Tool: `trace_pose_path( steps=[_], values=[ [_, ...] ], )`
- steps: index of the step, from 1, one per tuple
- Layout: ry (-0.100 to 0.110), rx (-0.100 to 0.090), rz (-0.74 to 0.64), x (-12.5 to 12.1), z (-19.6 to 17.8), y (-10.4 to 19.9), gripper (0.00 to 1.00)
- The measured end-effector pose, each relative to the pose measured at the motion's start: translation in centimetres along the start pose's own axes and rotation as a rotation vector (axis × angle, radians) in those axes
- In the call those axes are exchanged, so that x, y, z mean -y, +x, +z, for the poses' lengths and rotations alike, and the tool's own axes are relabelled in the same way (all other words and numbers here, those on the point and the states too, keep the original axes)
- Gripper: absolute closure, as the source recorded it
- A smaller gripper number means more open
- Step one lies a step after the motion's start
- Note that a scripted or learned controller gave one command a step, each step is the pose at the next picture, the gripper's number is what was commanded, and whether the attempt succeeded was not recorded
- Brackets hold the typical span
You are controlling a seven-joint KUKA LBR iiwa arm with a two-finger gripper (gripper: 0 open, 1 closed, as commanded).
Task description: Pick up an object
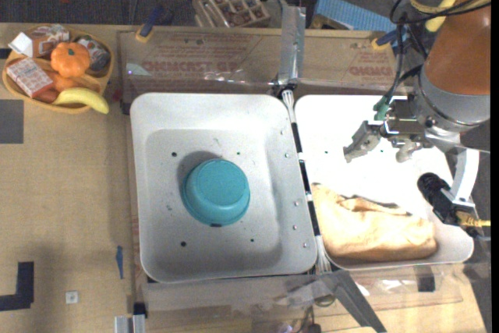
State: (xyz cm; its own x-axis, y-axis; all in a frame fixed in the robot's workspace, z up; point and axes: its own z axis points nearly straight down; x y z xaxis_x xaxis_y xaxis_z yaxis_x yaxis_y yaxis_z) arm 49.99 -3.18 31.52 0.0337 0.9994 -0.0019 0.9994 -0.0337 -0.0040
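Cluttered shelving and a cardboard wall (234,58) back the table (54,207), where two shallow white bins sit side by side. A tan cloth-like object (378,228) lies crumpled along the near edge of the right bin (327,121), resting flat on the bin floor with nothing touching it. A teal bowl (217,192) sits upside down near the middle of the left bin (148,129), also untouched. Either could serve as the thing to pick up, though the tan object lies far closer to the arm.

The pick appears not yet made: nothing sits between the jaws, and both objects rest in their bins. Descent, closing and lifting all seem left to do.

The gripper (383,141) hangs over the middle of the right bin, above and just behind the tan object, apart from it. Its jaws stand spread, one finger angled toward the bins' shared wall and the other nearer the wrist, with bare white bin floor showing between them. The grey arm (460,101) reaches in from the right, its orange band (468,51) above the wrist, cables looping over it.

Beyond the bins, at the table's far left corner, a shallow basket (54,66) holds a banana, a small orange pumpkin and boxed goods.
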Motion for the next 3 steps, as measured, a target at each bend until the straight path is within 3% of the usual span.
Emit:
trace_pose_path(
  steps=[1, 2, 3],
  values=[
    [0.002, -0.001, 0.108, -0.53, 10.61, -5.05, 0.00],
    [0.006, 0.000, 0.109, -0.51, 9.83, -5.17, 1.00],
    [0.007, 0.000, 0.109, -0.50, 9.86, -5.15, 0.00]
  ],
)
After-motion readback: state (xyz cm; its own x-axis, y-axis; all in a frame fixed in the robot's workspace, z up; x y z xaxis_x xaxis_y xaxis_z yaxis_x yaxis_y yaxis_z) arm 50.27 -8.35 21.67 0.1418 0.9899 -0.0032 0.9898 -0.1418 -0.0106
